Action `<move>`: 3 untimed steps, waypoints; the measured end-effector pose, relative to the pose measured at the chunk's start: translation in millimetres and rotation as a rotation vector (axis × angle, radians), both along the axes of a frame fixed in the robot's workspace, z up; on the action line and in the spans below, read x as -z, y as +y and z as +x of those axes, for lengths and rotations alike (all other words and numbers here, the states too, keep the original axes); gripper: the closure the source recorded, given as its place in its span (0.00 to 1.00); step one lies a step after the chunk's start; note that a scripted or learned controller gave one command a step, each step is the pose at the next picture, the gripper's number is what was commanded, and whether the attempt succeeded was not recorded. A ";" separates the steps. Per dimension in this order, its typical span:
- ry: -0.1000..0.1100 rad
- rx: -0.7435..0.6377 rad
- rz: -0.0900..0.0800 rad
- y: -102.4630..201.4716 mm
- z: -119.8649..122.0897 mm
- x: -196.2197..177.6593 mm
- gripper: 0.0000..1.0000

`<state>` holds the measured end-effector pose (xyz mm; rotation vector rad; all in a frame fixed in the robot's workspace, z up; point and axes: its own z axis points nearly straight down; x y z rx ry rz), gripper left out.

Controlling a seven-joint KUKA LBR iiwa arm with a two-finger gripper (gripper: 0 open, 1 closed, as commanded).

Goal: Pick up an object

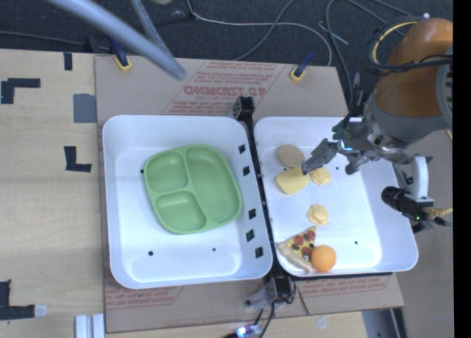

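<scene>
Fingers of the end effector blur darkly over the right bin, so I cannot tell their spread or whether they grip anything. A yellow wedge sits just at their seven o'clock. Bare floor lies toward three o'clock. The arm slants in from two o'clock.
</scene>
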<state>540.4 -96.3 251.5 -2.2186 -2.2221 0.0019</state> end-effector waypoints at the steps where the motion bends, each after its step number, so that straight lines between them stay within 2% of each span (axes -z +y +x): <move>1: 0.003 0.002 0.000 -2.3 -9.2 58.4 0.00; 3: -0.003 0.000 -0.003 0.1 0.7 162.7 0.00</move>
